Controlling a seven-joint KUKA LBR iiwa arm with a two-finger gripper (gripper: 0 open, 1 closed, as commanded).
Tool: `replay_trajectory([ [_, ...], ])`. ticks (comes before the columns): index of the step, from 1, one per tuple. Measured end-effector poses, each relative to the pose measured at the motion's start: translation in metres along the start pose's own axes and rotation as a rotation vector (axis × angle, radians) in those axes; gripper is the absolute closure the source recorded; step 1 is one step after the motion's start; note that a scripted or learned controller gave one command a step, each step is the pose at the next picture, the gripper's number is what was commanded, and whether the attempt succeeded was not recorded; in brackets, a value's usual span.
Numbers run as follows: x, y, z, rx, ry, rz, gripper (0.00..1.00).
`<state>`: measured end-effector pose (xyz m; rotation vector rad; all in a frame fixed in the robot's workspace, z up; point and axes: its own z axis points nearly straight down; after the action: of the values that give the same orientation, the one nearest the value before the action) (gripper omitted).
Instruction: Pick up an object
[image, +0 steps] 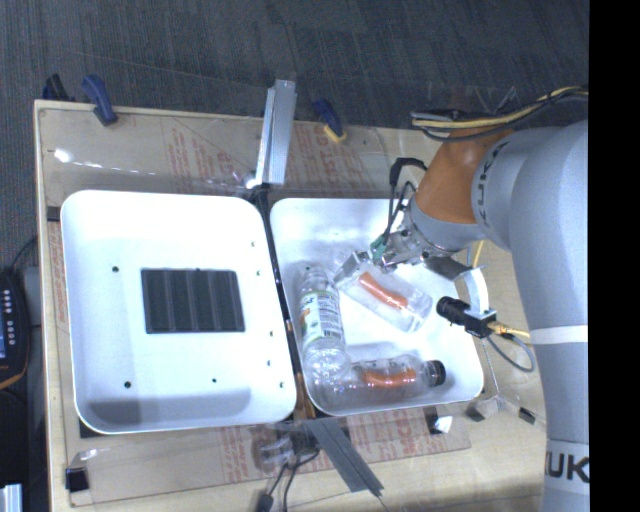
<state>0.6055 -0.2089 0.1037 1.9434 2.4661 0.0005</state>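
**Gripper lowered among bottles in the right bin**

In the right bin (290, 225), at about 1 o'clock from its middle, the gripper (385, 250) is seen just above a clear bottle with an orange item inside (385, 293); whether it is clenched or released cannot be told. A labelled clear bottle (320, 318) lies at 9 o'clock along the bin's left wall. Another clear bottle with a dark cap (375, 374) is laid at 6 o'clock. A dark ribbed rectangle (192, 300) is seen in the left bin (85, 225) on the tabletop (150, 135).
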Motion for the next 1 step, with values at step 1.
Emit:
replay_trajectory([
  [1,0.0000,0.0007,-0.0108,0.000,-0.001,-0.004,1.00],
])
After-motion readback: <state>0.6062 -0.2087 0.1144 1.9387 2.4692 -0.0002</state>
